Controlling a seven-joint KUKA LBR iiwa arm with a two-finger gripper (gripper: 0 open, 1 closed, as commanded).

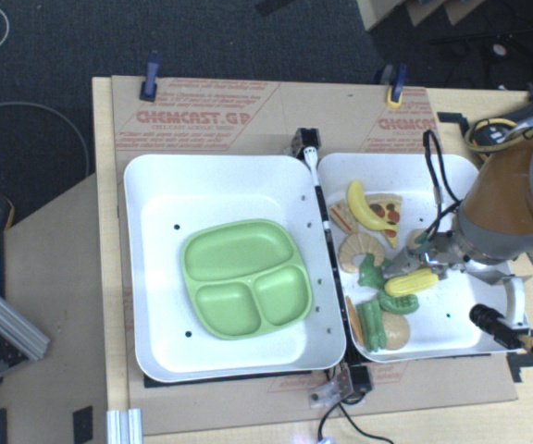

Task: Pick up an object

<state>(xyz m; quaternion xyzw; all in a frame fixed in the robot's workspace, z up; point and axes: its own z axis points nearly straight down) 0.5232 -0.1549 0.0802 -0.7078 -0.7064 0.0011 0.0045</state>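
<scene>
Corn [409,282], the little yellow toy cob, lies in the right bin [452,336], near the middle of the pile of toy food. I see the claw [421,263] right over it, touching or almost touching the top of it. I cannot tell how wide the claw is open, and I cannot say it has hold of the corn.

At 11 o'clock from the corn is a banana [366,208] on a slice of pizza [389,211]. At 9 o'clock is a green leafy piece [370,275], and at 7 o'clock a green pod [371,322]. The left bin [155,202] holds a green tray [244,276] with three parts.

To do this well, I think I should go straight down over the middle of the corn, squeeze across its thin side, then lift slowly. The toys sit close, so the claw could bump a neighbor.
</scene>
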